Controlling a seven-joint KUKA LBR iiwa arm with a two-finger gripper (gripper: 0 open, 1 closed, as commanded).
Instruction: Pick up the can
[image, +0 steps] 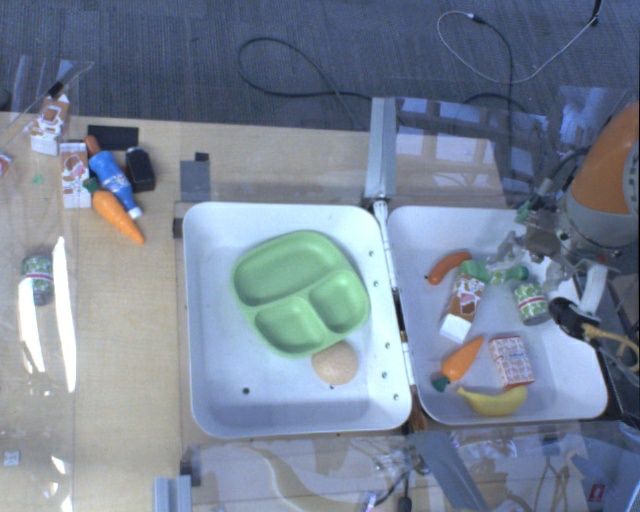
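Observation:
The can (530, 301) is small, with a green and white label, and stands in the right bin (590, 400) near its far right side. My gripper (532, 246) hangs just beyond the can, at the bin's back right, under the grey wrist with its orange band (612, 165). Nothing shows between the gripper and the can, and they look apart.
Sharing the right bin are an orange chili (447, 266), a green toy (490, 270), a brown carton (462, 300), a carrot (461, 358), a red box (510, 362) and a banana (492, 400). The left bin (215, 380) holds a green divided plate (300, 292) and a tan roll (336, 365).

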